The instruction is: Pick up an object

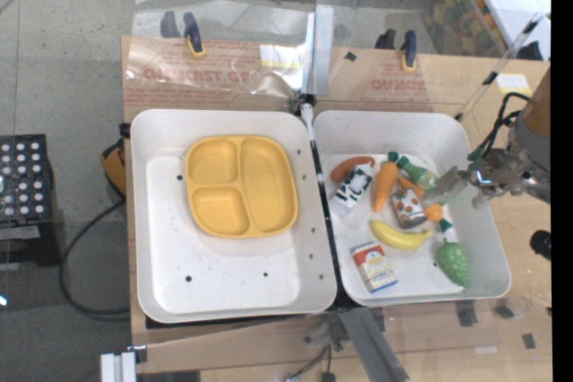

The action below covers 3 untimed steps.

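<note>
The yellow plastic three-compartment plate (242, 185) lies alone in the left shallow white bin (161, 273), and everything else sits to its right, in the right shallow white bin (483, 268). Nearest the plate is a reddish-brown sausage-shaped toy (350, 165), touching a small black-and-white packet (353, 186) just below it. Further right stands an orange plastic carrot (385, 182), then a green toy bottle (415, 171) and a small red-and-white can (409, 209), crowded close together. A yellow plastic banana (398, 235) lies below the can, with a small red-and-white carton (373, 267) below that, lower than the plate. Furthest from the plate are a green bumpy toy vegetable (453, 262) and a small orange piece (434, 213) beside the can. The end effector (450, 184) reaches in over the far-right rim of that bin, right beside the bottle and can cluster; whether it is spread or pressed together cannot be told, and nothing visibly sits in it. The two bins rest side by side on a light wooden worktop (528, 237), with clear plastic sheeting (233, 58) held by two blue clamps (191, 33) behind the plate, over grey floor (63, 40). Counted: two bins, one plate, one of each toy.
</note>
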Tool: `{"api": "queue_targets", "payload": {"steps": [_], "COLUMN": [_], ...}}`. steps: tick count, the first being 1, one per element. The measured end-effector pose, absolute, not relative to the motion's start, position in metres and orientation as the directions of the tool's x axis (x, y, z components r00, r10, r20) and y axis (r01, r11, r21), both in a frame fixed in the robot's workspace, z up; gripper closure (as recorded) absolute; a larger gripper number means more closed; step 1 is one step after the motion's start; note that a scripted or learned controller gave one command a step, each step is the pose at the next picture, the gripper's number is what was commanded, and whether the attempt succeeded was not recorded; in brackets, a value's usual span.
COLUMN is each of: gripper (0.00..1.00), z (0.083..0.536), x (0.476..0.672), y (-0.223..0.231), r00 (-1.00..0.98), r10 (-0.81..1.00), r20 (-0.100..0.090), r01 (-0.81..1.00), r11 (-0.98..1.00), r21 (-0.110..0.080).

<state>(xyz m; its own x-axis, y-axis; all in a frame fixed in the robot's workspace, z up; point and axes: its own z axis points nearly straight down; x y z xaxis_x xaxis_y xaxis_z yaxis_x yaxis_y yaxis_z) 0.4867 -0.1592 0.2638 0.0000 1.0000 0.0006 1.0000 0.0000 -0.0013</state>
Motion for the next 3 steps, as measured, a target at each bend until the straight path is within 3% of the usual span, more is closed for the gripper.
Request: {"api": "queue_targets", "payload": {"steps": [1, 2, 3], "gripper": [0.00, 1.00, 1.00], "z": [0.092, 0.101, 0.231], "x": [0.530, 0.530, 0.587], "y": [-0.174, -0.175, -0.113], "r00": [0.125, 0.128, -0.067], "r10": [0.992, 0.992, 0.998], "r20": [-0.001, 0.000, -0.002], "r01": [0.992, 0.992, 0.998], "r11": [-0.125, -0.128, 0.067], "r21": [-0.001, -0.002, 0.000]}}
